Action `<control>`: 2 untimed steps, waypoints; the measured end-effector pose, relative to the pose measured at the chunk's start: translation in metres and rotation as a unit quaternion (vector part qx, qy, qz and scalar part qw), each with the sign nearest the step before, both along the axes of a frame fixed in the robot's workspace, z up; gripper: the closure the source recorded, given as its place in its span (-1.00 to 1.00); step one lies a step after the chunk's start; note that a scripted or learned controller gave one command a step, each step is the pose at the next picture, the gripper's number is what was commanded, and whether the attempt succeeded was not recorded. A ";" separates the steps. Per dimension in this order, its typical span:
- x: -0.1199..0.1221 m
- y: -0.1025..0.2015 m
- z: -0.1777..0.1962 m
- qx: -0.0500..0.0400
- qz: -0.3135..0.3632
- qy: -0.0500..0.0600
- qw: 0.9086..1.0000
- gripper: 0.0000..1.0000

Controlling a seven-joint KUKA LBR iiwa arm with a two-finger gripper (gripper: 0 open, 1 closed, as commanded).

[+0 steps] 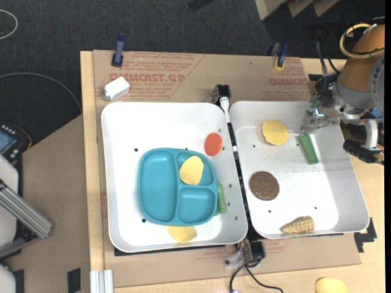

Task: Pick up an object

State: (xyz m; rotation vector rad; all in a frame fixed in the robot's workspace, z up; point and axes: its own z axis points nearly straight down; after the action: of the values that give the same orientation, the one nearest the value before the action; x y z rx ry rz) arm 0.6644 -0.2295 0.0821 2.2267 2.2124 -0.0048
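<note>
The gripper [314, 117] hangs over the far right corner of the right bin [348, 191], just above the far end of a green stick [308, 148]. Its metal tip is small and partly blurred against the white floor, so whether the jaws stand wide or narrow cannot be told, and nothing is seen between them.

The green stick lies flat, running near to far, and looks like the likeliest target because it sits directly under the wrist. Just left of it rests a yellow disc [275, 133]. Nearer the camera lie a brown cookie [264, 185] and, at the near rim, a waffle cone [297, 226], both well apart from the arm.

The left bin [116, 163] holds a teal divided tray [168, 185] with a yellow piece [192, 170] in one compartment. An orange disc [212, 143] lies beside the tray's far right corner, and another yellow item [181, 232] peeks from under its near edge.

Judging by this layout, the pick has not yet happened.
</note>
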 end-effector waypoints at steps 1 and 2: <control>0.002 0.006 0.003 0.001 0.004 -0.001 1.000 1.00; 0.001 0.006 0.003 0.001 0.004 0.000 1.000 1.00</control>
State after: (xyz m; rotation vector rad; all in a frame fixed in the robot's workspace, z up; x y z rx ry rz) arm 0.6651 -0.2233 0.0855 2.2196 2.2220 -0.0013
